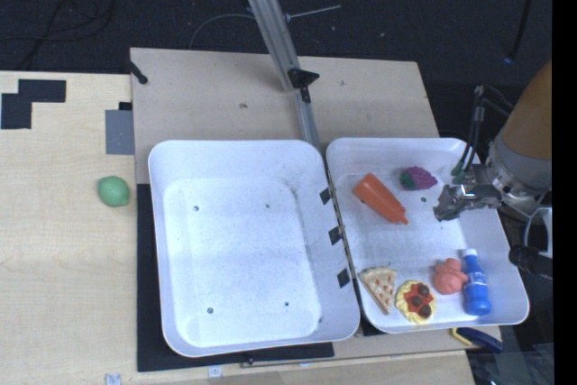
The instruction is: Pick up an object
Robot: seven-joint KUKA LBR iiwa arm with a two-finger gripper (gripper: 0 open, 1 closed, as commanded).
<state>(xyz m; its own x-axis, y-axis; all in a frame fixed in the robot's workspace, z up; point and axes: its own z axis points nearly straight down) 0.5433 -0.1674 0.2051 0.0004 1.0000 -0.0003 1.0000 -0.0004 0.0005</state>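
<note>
**Tool over the right bin, nothing picked yet**

I'm watching the counter (379, 95): two bins, and the right bin (505, 311) holds six things. My tool (448, 208) hovers beside the carrot (380, 198); I cannot tell its grip. Risk: it closes on bare floor between carrot and grapes (417, 178). One pizza slice (380, 286), one bottle (475, 284).

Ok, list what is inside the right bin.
The right bin holds a carrot, purple grapes, pizza slice, small round pizza, pink toy and blue bottle. The pincer hides the floor beneath it.
</note>
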